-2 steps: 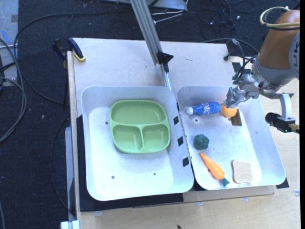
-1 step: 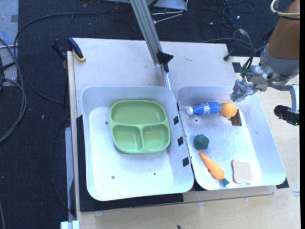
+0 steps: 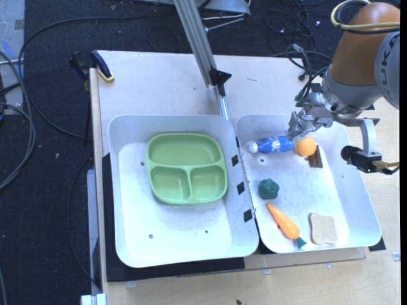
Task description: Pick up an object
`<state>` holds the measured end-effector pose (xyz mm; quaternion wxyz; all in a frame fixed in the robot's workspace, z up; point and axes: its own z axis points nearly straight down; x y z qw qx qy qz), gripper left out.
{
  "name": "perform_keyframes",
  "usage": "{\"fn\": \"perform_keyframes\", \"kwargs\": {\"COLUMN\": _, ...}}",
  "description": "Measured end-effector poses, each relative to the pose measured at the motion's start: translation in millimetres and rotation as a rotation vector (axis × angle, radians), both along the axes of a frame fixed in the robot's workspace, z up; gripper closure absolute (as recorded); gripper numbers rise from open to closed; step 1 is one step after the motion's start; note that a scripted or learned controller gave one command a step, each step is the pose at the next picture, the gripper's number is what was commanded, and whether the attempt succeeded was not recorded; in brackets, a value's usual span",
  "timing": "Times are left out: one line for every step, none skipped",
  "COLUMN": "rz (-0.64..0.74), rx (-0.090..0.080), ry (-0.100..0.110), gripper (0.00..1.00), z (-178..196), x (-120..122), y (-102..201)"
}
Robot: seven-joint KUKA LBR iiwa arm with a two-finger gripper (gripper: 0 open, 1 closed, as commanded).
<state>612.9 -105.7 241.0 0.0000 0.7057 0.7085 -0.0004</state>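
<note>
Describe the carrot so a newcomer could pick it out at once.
Start at the right white bin, the one without the green tray. Along its near edge lies the carrot, between the dark green ball and the tan bread slice. It alone is long, orange and tapered.

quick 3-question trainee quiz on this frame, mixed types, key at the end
1. True or false: the green divided plate lies in the same bin as the toy carrot.
2. Which item lies closest to the gripper? A) bread slice B) blue bottle C) dark green ball
3. Fill in: the orange ball sits next to the bottle's ____ end (left/right).

Key: 1 false; 2 B; 3 right
</note>
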Motion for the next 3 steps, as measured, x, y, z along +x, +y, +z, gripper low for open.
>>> {"fn": "perform_keyframes", "kwargs": {"rz": 0.002, "rx": 0.001, "ry": 0.001, "gripper": 1.0, "z": 1.0, "x": -14.8, "y": 47.6}}
{"fn": "perform_keyframes", "kwargs": {"rz": 0.002, "rx": 0.001, "ry": 0.001, "gripper": 1.0, "z": 6.5, "x": -21.2, "y": 96.0}}
{"fn": "perform_keyframes", "kwargs": {"rz": 0.001, "rx": 0.0, "ry": 0.001, "gripper": 1.0, "z": -7.6, "x": -18.1, "y": 152.5}}
